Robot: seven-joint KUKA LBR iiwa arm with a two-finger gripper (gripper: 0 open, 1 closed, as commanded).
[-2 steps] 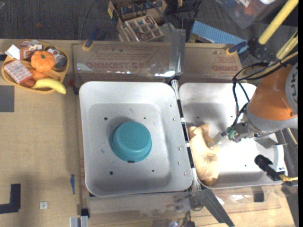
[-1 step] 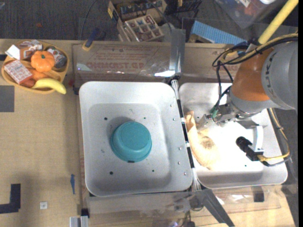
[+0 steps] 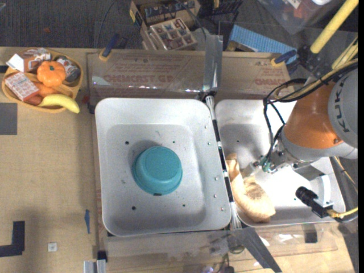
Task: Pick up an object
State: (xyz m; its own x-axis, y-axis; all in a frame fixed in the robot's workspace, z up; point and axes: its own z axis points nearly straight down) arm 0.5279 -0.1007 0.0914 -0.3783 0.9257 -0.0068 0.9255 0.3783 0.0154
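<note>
The bench (image 3: 40, 175) is a tan wooden surface carrying two shallow white bins side by side, with cardboard walls standing along their far edges. The left bin (image 3: 114, 118) takes up the middle of the bench, and a teal bowl (image 3: 158, 170) sits upside down near its centre, well apart from every wall. The right bin (image 3: 239, 118) touches the left one along a shared rim. Over its right half hangs the arm (image 3: 311, 127), grey with a broad orange band, reaching in from the right edge with black cables looping above it. Its claw (image 3: 266, 165) points down and to the left over the middle of the right bin (the fingers are too small and dark here to make out, so I cannot tell whether the claw is open or closed). Just beside the claw, toward the near left corner of the right bin, lies a tan, bread-like lump (image 3: 253, 195), resting against the bin's left wall; nothing is visibly between the fingers. At the far left corner of the bench stands a small basket (image 3: 11, 87) of toy food, including an orange pumpkin (image 3: 52, 73) and a yellow banana (image 3: 60, 101).
</note>
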